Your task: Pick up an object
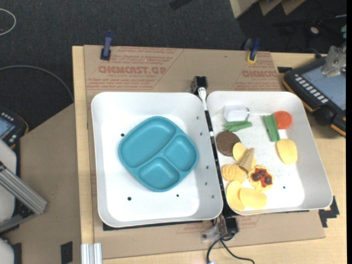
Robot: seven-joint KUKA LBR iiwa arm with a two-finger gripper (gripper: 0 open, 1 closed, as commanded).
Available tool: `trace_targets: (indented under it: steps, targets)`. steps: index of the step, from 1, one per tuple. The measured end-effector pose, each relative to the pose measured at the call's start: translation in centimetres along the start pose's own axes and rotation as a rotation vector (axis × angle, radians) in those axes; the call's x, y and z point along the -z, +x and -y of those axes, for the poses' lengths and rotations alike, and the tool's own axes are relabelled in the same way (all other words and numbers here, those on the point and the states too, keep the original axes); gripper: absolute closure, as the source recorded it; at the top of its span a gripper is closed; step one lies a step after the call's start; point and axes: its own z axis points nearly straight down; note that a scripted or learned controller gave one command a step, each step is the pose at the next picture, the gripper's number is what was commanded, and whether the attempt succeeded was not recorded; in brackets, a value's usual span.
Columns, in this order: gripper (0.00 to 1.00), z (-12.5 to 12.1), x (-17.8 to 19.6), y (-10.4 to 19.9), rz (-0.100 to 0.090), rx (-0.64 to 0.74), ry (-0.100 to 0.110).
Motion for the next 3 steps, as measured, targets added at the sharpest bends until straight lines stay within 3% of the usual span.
trace_targets:
  steps: [1, 2, 3]
  targets:
    - [1.00, 6.8, 11.9, -3.0, 0.004, -0.007, 0.000]
    - [1.00, 11.8, 14.9, -2.7, -0.001, -0.004, 0.008]
    - [1.00, 13.2, 15.1, -2.6, -0.004, -0.002, 0.015]
